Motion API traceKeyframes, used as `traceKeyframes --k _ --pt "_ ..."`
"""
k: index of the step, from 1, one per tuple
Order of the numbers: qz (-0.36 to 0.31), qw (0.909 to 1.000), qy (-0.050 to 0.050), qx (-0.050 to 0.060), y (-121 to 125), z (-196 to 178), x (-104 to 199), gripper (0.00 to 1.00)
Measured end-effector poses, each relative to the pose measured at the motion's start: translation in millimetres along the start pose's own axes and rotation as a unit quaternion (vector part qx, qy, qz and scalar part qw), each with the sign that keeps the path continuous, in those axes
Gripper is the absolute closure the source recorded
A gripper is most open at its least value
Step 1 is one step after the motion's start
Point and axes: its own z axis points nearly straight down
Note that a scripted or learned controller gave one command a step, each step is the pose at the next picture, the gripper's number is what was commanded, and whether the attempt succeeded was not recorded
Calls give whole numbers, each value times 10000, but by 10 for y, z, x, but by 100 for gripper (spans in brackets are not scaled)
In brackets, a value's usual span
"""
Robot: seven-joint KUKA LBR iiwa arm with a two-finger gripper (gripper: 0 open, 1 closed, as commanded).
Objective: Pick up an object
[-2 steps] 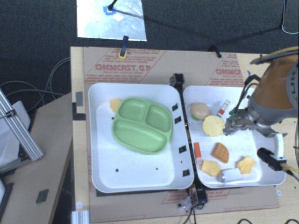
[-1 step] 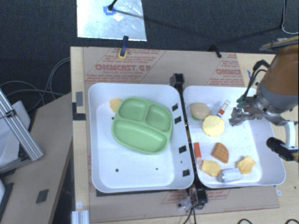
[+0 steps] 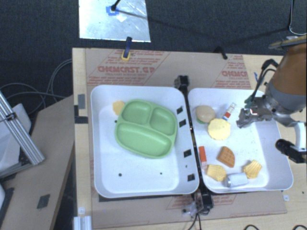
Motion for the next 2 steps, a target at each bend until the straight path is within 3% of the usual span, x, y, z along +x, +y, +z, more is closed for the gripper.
traceKeyframes --k 2 --pt "-26 10000 12 12 -37 -50 1100 100"
